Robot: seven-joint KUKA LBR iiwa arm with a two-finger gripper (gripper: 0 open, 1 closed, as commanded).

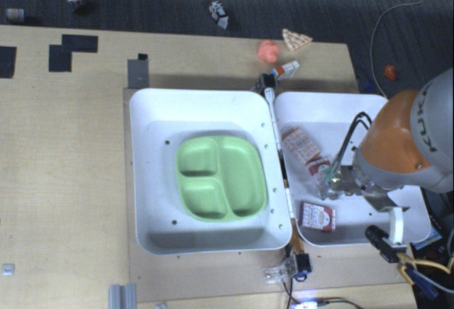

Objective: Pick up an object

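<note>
Two shallow white bins are seen side by side on a pale wooden bench [64,180]: the left bin [152,123] holds a light green plastic tray [220,176] with three compartments, and the right bin [316,105] holds the candidates for picking. A clear-wrapped packet with a reddish-brown pattern [303,146] lies in the upper middle of the right bin, its long axis slanted from upper left to lower right. A small flat red-and-white packet [318,216] rests near the bin's lower wall, its long side roughly parallel to that wall. The grey arm with the orange band [394,137] is reached in from the right, and the gripper [332,182] is placed low over the right bin's floor, between the two packets. From that spot the patterned packet lies up and to the left, with its lower end just beside the tool, while the red-and-white packet lies just below. Whether the jaws are released or clenched cannot be told, since the tool's tip is small and blurred against something glinting; nothing can be confirmed as held. It is judged that the pick is not yet made, and that either packet could be taken with a short shift, the red-and-white one perhaps more squarely across its narrow side. A pink ball [268,52] and a wedge-shaped patterned piece [296,40] are left on the bench beyond the bins.
</note>
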